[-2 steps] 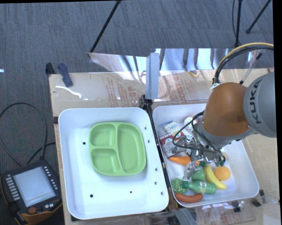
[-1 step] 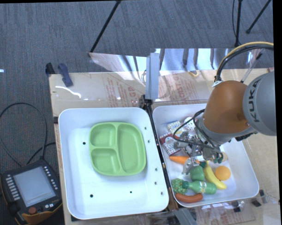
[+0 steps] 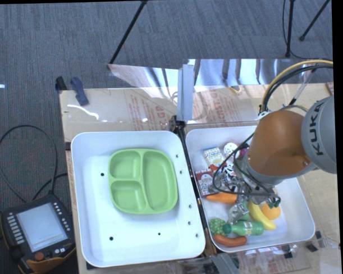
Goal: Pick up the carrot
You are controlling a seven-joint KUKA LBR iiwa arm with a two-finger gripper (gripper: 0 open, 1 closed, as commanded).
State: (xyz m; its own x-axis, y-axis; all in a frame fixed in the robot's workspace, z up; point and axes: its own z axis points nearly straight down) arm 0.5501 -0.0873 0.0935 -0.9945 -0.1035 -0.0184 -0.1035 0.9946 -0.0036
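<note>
Grey carpet surrounds a cardboard-topped bench bearing two shallow white bins; the left bin [image 3: 88, 164] holds a green divided plate [image 3: 144, 180], the right bin [image 3: 302, 207] a heap of toy food. Among it, the carrot [image 3: 220, 198] lies on its side near that bin's left wall, just beside the gripper [image 3: 240, 207], which hangs low over the pile with a banana [image 3: 258, 214] and a green bottle [image 3: 245, 229] close by. Whether anything is clamped cannot be told, as wrist and cables hide the tips. Judging by this, the approach is in hand; next comes centring over the carrot before closing. "KUKA" reads on the arm [image 3: 284, 146]; the small packets' [image 3: 213, 156] print is too small to read.
</note>
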